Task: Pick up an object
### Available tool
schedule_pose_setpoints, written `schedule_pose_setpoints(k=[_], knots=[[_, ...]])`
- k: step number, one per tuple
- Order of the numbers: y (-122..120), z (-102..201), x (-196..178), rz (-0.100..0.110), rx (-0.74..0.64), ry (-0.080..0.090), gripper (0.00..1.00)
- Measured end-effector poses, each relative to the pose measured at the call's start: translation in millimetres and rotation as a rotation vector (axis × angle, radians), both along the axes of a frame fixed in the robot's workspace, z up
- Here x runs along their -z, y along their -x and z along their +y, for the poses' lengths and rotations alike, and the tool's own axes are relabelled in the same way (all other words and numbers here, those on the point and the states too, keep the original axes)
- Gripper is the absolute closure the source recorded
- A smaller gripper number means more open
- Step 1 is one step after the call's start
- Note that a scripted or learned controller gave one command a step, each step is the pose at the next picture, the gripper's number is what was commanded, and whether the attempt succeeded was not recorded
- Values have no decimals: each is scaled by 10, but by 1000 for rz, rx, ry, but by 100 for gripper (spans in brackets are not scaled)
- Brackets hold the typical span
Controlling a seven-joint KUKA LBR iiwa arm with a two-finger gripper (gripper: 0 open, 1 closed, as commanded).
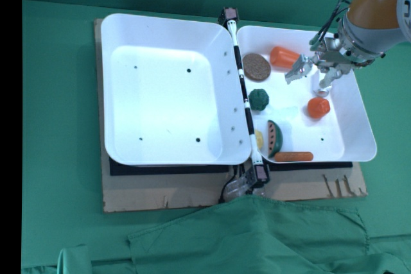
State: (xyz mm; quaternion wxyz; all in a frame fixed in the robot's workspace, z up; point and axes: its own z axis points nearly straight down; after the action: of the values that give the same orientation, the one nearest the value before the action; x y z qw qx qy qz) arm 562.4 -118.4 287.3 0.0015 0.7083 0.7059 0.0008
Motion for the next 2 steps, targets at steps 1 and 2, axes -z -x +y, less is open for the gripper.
schedule_pose_setpoints(k=[1,2], knots=[[28,42,601,7,1,-1,0],[0,26,1049,-5,0,1,0]])
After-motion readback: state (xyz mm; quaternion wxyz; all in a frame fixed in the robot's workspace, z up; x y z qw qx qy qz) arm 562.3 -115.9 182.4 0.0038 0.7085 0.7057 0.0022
